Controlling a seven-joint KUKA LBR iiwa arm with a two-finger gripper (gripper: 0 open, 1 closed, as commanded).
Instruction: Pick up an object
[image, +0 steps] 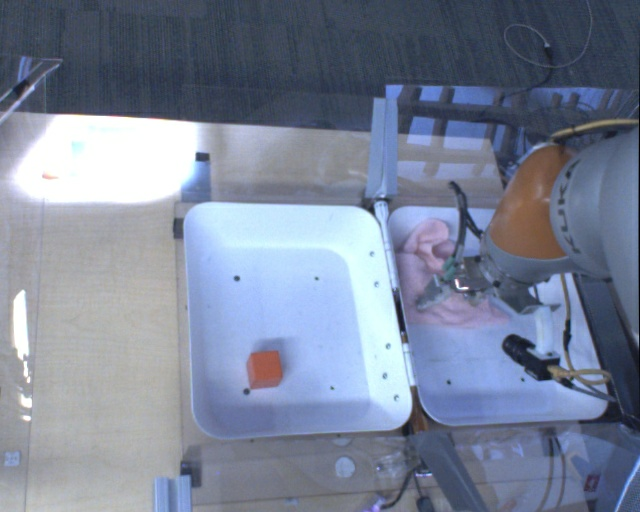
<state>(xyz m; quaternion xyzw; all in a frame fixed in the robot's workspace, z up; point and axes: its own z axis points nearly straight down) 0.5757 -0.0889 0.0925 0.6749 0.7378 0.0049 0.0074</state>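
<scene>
The pink cloth (440, 270) lies bunched up in the right bin (480, 400). It looks soft, light and floppy, so a pinch on a raised fold should work best. The arm (560, 215) bends down over it from the right, with the gripper (445, 288) low on the cloth. I cannot tell how the gripper is set. An orange block (265, 369) sits in the left bin (290, 240).
</scene>
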